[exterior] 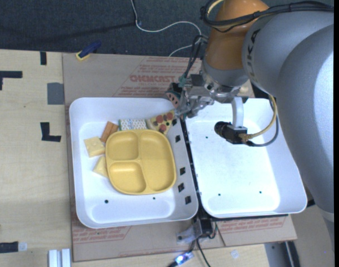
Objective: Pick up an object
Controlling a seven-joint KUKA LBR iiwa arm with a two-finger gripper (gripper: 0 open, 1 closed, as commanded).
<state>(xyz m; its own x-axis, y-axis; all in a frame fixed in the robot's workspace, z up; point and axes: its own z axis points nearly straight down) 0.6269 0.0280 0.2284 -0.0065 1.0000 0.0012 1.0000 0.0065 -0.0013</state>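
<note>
Camera view: my gripper [183,107] hangs over left white bin [80,149], 1 o'clock corner, above small patterned pieces [163,121]; grip state impossible to tell. Yellow plastic divided plate [140,161] sits bin centre; tan flat squares [95,147] at its 9 o'clock.

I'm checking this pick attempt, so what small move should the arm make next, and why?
Probably a short move toward the near-left, then down. The gripper sits at the far right corner of the left bin, over the divider, while the small pieces lie just beside it, next to the yellow divided plate. Its grasp state is unclear.
</note>
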